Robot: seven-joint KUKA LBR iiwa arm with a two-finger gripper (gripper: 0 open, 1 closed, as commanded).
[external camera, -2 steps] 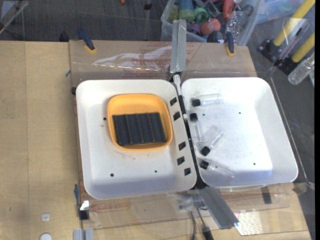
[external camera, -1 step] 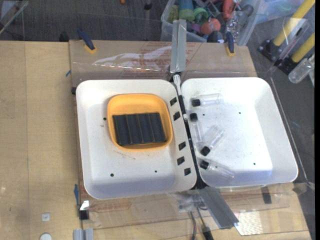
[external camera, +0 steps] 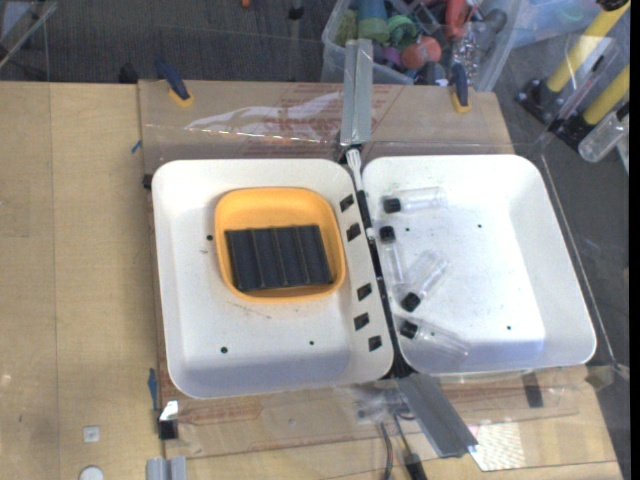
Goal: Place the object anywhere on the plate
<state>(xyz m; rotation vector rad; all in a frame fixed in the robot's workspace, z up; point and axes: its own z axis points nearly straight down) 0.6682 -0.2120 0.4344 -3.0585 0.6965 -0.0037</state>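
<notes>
How far the claw is open, and whether anything is held by it, cannot be told here. Places are therefore given by the side from which the arm reaches in.

Nearest the camera, a grey bracket (external camera: 440,420) is fixed at the bench edge below the seam of the bins. In the right bin (external camera: 520,268), on the arm's side, several clear vials (external camera: 425,273) with black caps are scattered close to the dividing wall. In the left bin (external camera: 190,318), on the side away from the arm, the orange plate (external camera: 275,200) is set. A black ribbed slab (external camera: 278,256) lies flat on the plate, inside its rim.

If the slab is taken as the task's object, the placing is judged done and only a retreat is left. If a vial is meant, a grasp in the right bin and a carry across the wall are called for.

Farthest off, a clear tub of coloured toys (external camera: 430,18) is seen.
</notes>
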